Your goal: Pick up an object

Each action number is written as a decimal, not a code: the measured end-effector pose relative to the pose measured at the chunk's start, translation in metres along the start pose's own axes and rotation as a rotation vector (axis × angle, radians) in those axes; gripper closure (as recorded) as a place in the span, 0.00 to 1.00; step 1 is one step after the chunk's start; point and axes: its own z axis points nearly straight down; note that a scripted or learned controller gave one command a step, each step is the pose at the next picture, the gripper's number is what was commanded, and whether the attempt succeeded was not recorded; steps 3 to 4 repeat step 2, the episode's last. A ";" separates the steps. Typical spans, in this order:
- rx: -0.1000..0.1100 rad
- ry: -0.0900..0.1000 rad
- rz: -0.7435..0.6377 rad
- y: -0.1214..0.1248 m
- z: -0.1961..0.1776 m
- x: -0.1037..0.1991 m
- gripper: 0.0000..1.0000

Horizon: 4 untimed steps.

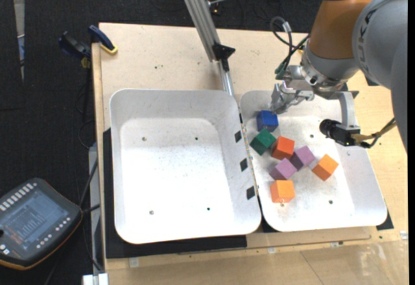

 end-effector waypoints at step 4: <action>-0.004 0.001 -0.001 0.009 -0.007 0.116 1.00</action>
